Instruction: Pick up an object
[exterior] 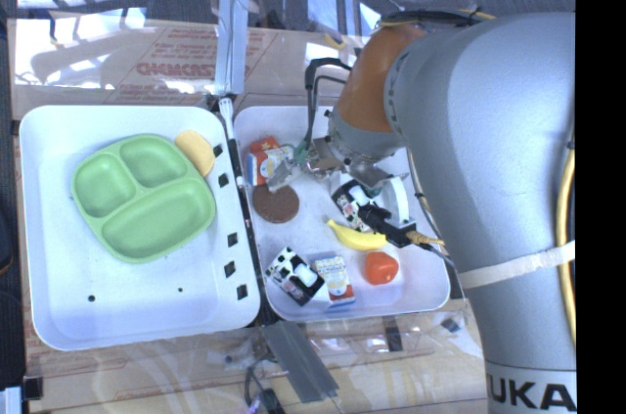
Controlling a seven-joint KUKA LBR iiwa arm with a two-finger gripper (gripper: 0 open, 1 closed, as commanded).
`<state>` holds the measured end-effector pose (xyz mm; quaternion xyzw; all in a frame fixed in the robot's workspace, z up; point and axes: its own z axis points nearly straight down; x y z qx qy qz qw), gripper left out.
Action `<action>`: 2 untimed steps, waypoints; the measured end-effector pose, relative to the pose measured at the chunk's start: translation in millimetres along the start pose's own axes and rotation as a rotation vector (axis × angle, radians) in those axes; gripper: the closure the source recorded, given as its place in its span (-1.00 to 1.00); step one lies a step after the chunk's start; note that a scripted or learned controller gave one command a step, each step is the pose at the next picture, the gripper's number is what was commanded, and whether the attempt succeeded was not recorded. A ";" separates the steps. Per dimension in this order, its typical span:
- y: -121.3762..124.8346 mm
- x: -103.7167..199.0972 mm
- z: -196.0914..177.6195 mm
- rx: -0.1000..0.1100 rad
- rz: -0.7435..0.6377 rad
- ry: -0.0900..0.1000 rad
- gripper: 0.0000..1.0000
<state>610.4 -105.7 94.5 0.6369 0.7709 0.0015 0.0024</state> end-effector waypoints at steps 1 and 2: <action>22.2 -1.1 4.0 0.026 0.232 0.005 -1.00; 24.2 1.8 -5.5 0.022 0.223 0.004 1.00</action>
